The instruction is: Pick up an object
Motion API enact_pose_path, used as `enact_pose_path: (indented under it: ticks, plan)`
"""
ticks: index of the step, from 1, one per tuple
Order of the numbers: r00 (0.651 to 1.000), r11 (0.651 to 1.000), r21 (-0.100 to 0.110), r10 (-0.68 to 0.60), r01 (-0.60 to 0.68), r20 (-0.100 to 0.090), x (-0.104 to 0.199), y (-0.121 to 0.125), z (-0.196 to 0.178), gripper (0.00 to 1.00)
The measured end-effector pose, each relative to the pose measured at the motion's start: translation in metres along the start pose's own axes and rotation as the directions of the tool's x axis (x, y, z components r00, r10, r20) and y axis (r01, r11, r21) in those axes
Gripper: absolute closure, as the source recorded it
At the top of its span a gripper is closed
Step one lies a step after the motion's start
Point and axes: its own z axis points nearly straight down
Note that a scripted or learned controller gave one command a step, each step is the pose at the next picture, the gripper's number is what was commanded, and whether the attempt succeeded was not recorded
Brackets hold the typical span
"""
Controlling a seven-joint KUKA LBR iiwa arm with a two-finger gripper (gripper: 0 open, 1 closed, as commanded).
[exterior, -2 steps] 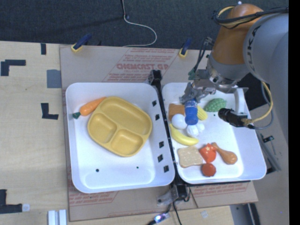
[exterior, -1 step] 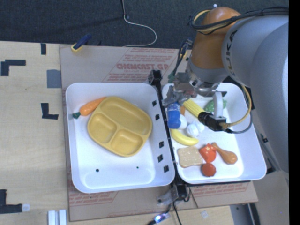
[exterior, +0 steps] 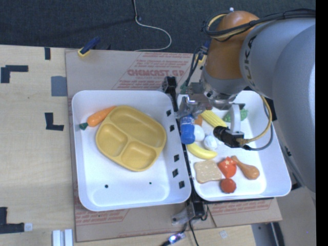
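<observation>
Toy food crowds my right bin [exterior: 281,186]: banana [exterior: 201,150], bread slice [exterior: 207,171], tomato [exterior: 227,185], drumstick [exterior: 245,168]. My gripper [exterior: 187,118] hangs at its left edge over a blue-and-white object [exterior: 188,132]. "CHEMCAST GP" shows on the cardboard [exterior: 148,72]. The yellow tray [exterior: 131,137] fills the left bin [exterior: 84,184].

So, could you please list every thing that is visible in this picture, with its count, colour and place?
Sectioned plastic plate: one, yellow, left bin.
Toy carrot: one, orange, left bin, beside the plate's upper left edge.
Toy banana: one, yellow, right bin, near its left wall.
Toy bread slice: one, tan, right bin, front.
Toy tomato: one, red, right bin, front edge.
Toy chicken drumstick: one, orange-brown, right bin.
Toy corn cob: one, yellow, right bin, under the arm.
Shallow bins: two, white, side by side.
Clip: one, blue and yellow, beyond the left bin.
Gripper: one, over the divide between the bins.
</observation>
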Motion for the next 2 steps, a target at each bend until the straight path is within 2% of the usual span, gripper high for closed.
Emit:
enact_pose_path:
  ticks: [2]
  plan:
    - [1.000,1.000,-0.001,-0.001,0.001,-0.001,-0.0126,0.0091,-0.0057,1.00]
